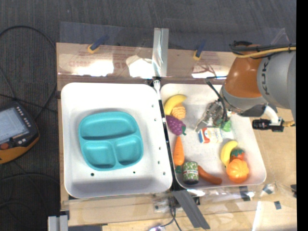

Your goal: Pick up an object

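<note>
My gripper (207,121) hangs low in the right bin (257,148), below the arm's orange band. It looks open, with nothing between its fingers. Its tips are just above a small white carton (209,135) with red and blue print. A green toy (225,126) lies against the gripper's right side. To its left are a banana (174,101), a yellow-orange fruit (179,112) and purple grapes (175,125). Nearer the front lie a carrot (178,150), a green can (190,172), a brown sausage shape (210,176), an orange pumpkin (237,170) and a second banana (228,152).
The left bin (72,129) holds a teal tray (111,139) with three compartments. A raised divider (163,129) separates the two bins. A handheld control pad (14,129) lies on the floor at far left. The arm's body (269,81) overhangs the right bin's far right corner.
</note>
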### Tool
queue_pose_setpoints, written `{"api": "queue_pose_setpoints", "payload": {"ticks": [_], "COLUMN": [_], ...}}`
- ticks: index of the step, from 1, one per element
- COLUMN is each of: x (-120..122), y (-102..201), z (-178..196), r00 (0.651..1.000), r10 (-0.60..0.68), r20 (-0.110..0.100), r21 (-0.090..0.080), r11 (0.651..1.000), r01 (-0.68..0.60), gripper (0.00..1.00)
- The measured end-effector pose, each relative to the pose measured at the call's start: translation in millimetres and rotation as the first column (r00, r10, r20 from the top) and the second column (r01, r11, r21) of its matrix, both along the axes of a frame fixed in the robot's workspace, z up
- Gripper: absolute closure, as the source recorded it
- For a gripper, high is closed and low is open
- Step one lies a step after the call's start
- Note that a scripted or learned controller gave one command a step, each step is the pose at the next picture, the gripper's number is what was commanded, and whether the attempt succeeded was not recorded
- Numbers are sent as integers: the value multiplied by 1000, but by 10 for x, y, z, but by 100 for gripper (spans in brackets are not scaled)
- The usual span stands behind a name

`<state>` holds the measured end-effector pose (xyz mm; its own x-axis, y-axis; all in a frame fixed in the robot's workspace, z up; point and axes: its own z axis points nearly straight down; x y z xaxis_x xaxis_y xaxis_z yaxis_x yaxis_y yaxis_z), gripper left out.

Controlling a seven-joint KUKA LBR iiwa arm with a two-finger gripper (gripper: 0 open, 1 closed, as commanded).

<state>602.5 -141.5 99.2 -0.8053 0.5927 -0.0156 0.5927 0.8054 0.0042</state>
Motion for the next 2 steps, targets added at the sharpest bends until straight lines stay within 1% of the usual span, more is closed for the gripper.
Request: {"api": "queue_pose_setpoints", "payload": {"ticks": [1,2], "x": [-899,-747], "y": [437,931], "z": [789,1609], "r00": [986,948], "r10": [-167,-319], "r20": [-20,-17], "r21": [5,2], "r11": [986,948], "r01": [168,319], "gripper": [100,100]}}
